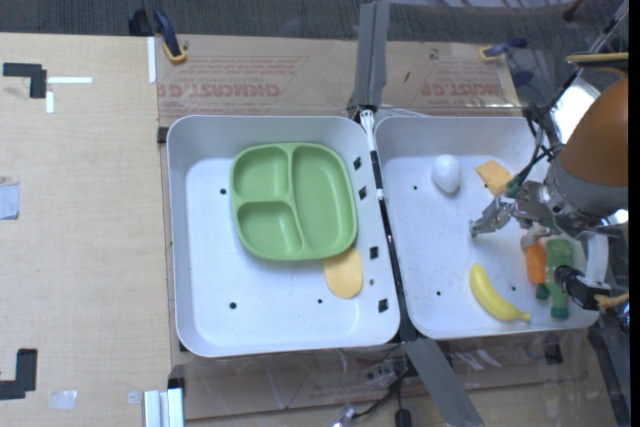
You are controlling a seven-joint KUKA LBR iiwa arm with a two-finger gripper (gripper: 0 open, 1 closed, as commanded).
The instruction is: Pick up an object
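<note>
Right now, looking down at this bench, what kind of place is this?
Probably a robotics lab's grasping test station: two shallow white plastic bins sit side by side, a grey arm with an orange band reaches in, and toy items like a yellow plastic banana and a green divided plate lie inside.

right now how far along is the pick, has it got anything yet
Nothing looks picked yet: the banana, white ball and yellow block lie on the floor of the right bin. In hand: the end effector is low over that bin, between the block and the banana, with nothing visibly in it. Left: grasp an object and lift it.
</note>
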